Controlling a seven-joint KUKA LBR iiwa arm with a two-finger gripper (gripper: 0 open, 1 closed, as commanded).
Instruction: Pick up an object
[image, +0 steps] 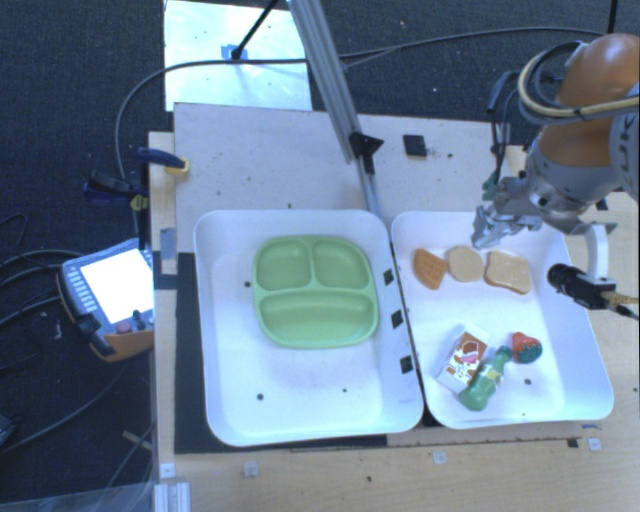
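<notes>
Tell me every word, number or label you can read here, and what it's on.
No text here is legible.
Small carton in the right bin: red and white printing, too blurred to read.
Handheld screen left of the bench: glowing white, nothing readable.

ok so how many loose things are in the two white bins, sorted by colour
green: 2, the green divided plastic plate in the left bin and the small green bottle in the right bin
tan or orange flat food pieces: 3
red: 1, a round red toy fruit
red and white: 1, a small carton
total: 7
</notes>
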